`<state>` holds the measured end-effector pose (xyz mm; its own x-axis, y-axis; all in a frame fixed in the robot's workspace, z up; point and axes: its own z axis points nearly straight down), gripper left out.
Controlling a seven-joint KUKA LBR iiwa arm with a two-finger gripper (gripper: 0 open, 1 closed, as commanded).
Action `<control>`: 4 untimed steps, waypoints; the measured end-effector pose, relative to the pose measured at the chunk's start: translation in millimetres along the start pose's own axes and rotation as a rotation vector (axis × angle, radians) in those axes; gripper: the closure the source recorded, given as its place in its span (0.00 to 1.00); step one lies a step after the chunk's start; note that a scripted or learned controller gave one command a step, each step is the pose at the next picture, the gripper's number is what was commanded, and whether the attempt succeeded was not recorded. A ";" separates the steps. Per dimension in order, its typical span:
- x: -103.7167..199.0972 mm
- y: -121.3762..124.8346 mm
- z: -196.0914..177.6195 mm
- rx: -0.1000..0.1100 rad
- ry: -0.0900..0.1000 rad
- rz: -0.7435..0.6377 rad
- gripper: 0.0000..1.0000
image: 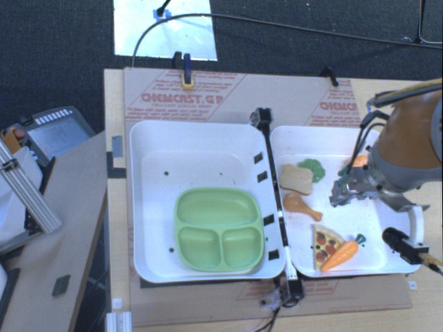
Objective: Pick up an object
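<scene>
Two shallow white bins sit side by side on the worktop (pixel 114 206), over a sheet of brown printed cardboard (pixel 208 92). The left bin (pixel 159 151) holds one thing, a pale green divided plate (pixel 219 228) with one long compartment across the top and two smaller ones below, lying flat toward the bin's lower right. The right bin (pixel 304 140) holds the toy food. A slice of tan bread (pixel 296 179) lies near the divider, with a green broccoli-like piece (pixel 313 169) touching its upper right edge. Just below the bread is a tan drumstick (pixel 300 205), its fat end up and left and its thin end pointing down and right. Lower in the bin a pizza slice (pixel 321 244) lies with its tip pointing down, and an orange carrot (pixel 340 254) rests against its right side, long axis slanting from lower left up to its green top at the upper right. A small orange piece (pixel 359 161) peeks out beside the arm at the bin's upper right. The arm comes in from the right, and its gripper (pixel 344 191) hangs over the right bin, beside the drumstick and above the carrot; from here I cannot tell how its grip is set, and nothing is visibly in it.
</scene>
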<state>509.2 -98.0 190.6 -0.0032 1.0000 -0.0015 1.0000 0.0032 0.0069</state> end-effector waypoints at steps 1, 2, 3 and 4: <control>-0.4 2.5 -53.9 -0.001 0.000 -0.001 1.00; 55.1 0.8 -41.0 0.005 0.004 -0.006 1.00; 111.7 8.6 -45.3 0.004 0.004 -0.007 1.00; 166.4 -5.2 -44.1 0.007 0.004 -0.007 1.00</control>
